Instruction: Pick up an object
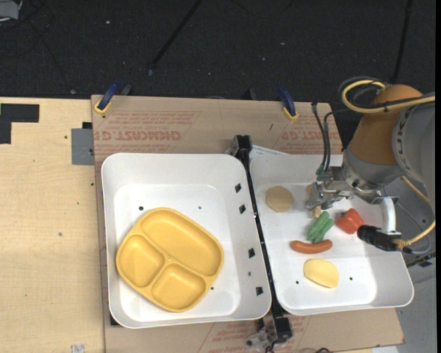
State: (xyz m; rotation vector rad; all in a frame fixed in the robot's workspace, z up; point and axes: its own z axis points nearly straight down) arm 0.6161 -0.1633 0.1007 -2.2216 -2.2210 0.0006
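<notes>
In the right bin lie several toy foods: a tan round cookie, a green vegetable, a red-orange sausage, a yellow lemon-shaped piece and a red piece. My gripper hangs low over the bin's middle, just above the upper end of the green vegetable and to the right of the cookie. The arm reaches in from the right.
The left bin holds a yellow divided plate with three compartments. A black divider runs between the bins. Blue and yellow clamps hold the cardboard at the back. Cables loop around the arm's wrist.
</notes>
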